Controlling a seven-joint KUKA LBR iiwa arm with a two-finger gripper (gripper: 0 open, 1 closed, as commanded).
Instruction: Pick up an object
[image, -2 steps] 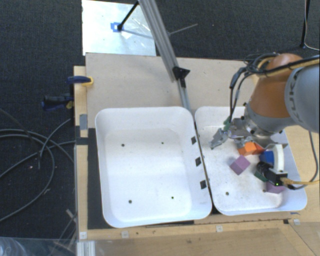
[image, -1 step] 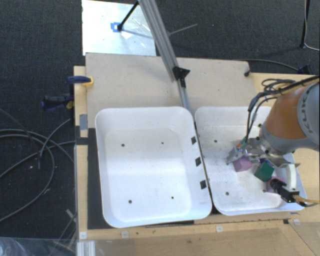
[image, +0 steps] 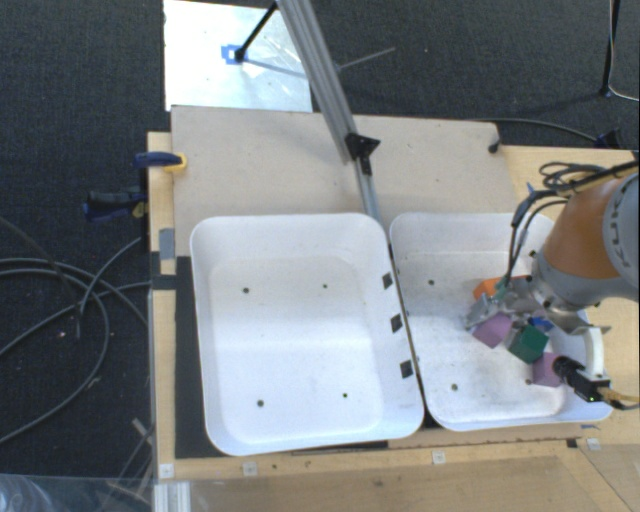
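- Nearest to the eye was the arm (image: 585, 240), its orange band bulging over the far right of the bench as it reached down into the right bin (image: 440, 250).
- Below it the gripper (image: 508, 308) sat low among a small heap of objects; from where I stood I could not tell whether it was spread or pressed together, nor whether it had anything in its grasp.
- Just beside the gripper lay a purple block (image: 490, 331), tilted, towards the middle of the bin.
- Touching or nearly touching that one was a dark green block (image: 527, 344), a little nearer the bin's front edge.
- A pale violet block (image: 545, 371) lay beyond the green one, close to the bin's front right corner.
- An orange piece (image: 485, 289) peeped out on the far side of the gripper, and a small blue piece (image: 541, 324) showed by the green block.
- All of these things were gathered in the right half of the right bin.
- Black tabs (image: 396, 322) ran down the seam where that bin met the left bin (image: 290, 330).
- A grey metal pole (image: 325, 80) slanted up from behind the bins, across the bench board (image: 260, 160).
- A blue clamp (image: 158, 160) gripped the board's left corner, and dark cables (image: 60, 300) trailed over the carpet beyond.
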